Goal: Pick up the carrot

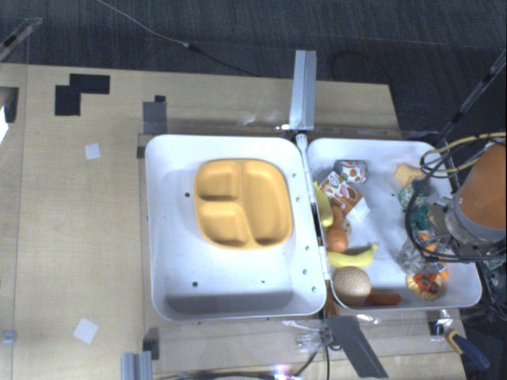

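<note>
The carrot (342, 214) is a short orange piece lying in the left half of the right bin (467, 295), among other toy foods and just below a printed white packet (341, 188). My gripper (424, 248) hangs low over the right side of that bin, well to the right of the carrot and apart from it. Cables and the grey wrist hide its tip. The arm's orange band (485, 184) sits above it at the frame's right edge.
Near the carrot lie an orange ball (338, 241), a yellow banana (353, 254), a brown oval (352, 282), a red sausage (385, 298) and a printed box (352, 170). A reddish item (426, 284) lies below the gripper. The left bin (170, 236) holds a yellow divided plate (242, 203).
</note>
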`<state>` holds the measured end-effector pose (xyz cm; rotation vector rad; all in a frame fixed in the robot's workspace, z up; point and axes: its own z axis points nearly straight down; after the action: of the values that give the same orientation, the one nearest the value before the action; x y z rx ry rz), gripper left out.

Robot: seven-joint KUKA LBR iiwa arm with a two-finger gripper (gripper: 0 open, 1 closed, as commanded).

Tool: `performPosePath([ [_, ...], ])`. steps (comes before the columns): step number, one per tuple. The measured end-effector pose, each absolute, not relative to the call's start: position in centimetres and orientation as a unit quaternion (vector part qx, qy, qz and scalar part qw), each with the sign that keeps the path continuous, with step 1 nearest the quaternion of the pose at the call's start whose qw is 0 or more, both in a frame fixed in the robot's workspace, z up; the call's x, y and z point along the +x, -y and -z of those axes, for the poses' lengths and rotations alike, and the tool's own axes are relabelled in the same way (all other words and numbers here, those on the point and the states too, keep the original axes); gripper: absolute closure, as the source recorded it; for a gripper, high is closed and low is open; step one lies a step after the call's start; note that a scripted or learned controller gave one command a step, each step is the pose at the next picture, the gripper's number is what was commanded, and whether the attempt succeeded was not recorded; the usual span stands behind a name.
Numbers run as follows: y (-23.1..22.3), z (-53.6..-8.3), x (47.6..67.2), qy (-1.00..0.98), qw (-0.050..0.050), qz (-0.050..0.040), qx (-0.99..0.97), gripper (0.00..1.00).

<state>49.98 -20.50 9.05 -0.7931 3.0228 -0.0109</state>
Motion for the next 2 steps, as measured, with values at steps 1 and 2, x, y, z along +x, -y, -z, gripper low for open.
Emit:
performPosePath([
  [1, 19.4, -9.1, 50.8, -0.939, 0.007, 0.006, -0.343, 1.0],
  [2, 12.9, -17.6, 50.9, -0.934, 0.007, 0.0029, -0.357, 1.0],
])
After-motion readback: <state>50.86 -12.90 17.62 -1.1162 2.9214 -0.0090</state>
